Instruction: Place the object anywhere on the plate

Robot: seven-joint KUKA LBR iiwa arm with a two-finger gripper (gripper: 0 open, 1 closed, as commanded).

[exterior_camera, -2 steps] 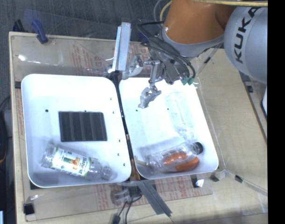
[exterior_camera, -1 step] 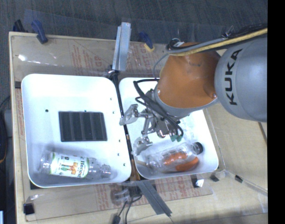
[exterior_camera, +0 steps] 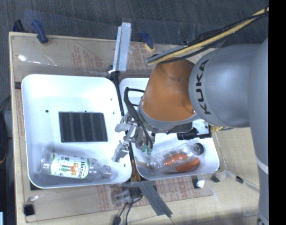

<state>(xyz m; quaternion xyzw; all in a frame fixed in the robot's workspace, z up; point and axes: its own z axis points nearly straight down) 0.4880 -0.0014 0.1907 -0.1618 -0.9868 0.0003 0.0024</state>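
Gripper [exterior_camera: 128,142] hangs over the ridge where the two shallow white bins meet, metal fingers pointing toward the left bin [exterior_camera: 35,93]; can't tell from here how far apart they are, and nothing sits between them. The task object looks to be the clear plastic bottle with the green-and-orange label [exterior_camera: 73,167], lying on its side along the left bin's near wall. The dark ribbed rectangular plate [exterior_camera: 83,126] is mid-bin, just beyond it. My advice: centre over the labelled midsection, close across the narrow width, lift clear, set down flat on the plate. Count: two bins, one plate, one labelled bottle, one clear bottle with orange contents [exterior_camera: 178,159] in the right bin [exterior_camera: 210,165].
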